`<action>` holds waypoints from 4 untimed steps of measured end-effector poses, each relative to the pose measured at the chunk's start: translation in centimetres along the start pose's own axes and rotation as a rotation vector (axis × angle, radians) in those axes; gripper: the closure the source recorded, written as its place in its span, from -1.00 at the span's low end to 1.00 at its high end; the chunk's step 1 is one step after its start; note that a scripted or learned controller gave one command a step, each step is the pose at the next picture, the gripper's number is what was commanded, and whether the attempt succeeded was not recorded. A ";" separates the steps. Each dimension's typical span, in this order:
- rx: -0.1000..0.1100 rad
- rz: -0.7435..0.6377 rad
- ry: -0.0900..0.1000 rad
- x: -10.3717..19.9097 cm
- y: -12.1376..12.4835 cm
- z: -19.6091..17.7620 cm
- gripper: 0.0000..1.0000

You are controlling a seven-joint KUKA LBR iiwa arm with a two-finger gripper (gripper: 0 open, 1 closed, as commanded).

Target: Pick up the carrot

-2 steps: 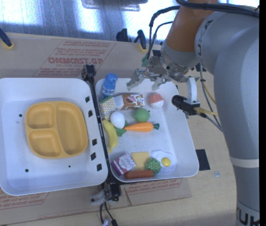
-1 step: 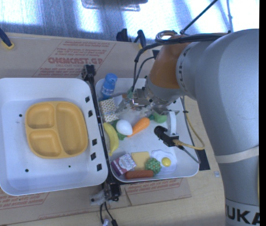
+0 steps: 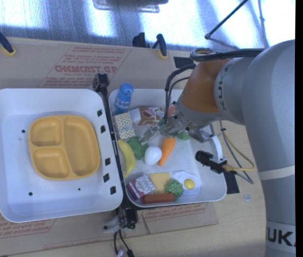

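At the near rim of the right bin (image 3: 215,189), well below the jaws, lie a sausage (image 3: 159,198), a green knobbly piece (image 3: 175,187), a fried egg (image 3: 186,181), a yellow cheese block (image 3: 160,179) and a small red-and-white packet (image 3: 142,186). Closer to the jaws sit a white egg (image 3: 153,155), a banana (image 3: 126,157) along the bin's left wall and a green leafy vegetable (image 3: 135,146).

The carrot (image 3: 167,149) lies tilted on the bin floor just below the jaws, its thick orange end nearest them and its tip pointing toward the near rim, just beside the white egg. The jaws (image 3: 168,126) hang over the carrot's top end, dark and partly hidden under the orange wrist band (image 3: 202,90); whether they are spread or pressed together I cannot tell, and nothing shows pinched between them.

Left of the jaws are a cracker box (image 3: 124,125) and a printed carton (image 3: 150,115); beyond those, a blue bottle (image 3: 123,97).

Far left, the other bin (image 3: 6,197) holds a yellow tray (image 3: 63,146) with 3 compartments. Both bins rest on the cardboard-covered worktop (image 3: 49,63).
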State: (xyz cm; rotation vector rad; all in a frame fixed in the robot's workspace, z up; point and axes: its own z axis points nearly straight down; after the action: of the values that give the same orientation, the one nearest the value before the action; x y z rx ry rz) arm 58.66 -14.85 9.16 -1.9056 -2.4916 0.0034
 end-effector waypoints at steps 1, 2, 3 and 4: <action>0.001 -0.004 0.000 0.0 0.0 -1.0 1.00; -0.003 0.296 -0.002 3.2 -1.9 -8.8 1.00; -0.003 0.297 -0.002 3.2 -1.9 -8.7 -1.00; -0.003 0.189 -0.001 1.9 -3.7 0.0 -1.00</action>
State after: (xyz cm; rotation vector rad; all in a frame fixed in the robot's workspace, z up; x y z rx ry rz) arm 54.57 -13.94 9.17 -2.1346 -2.3024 0.0022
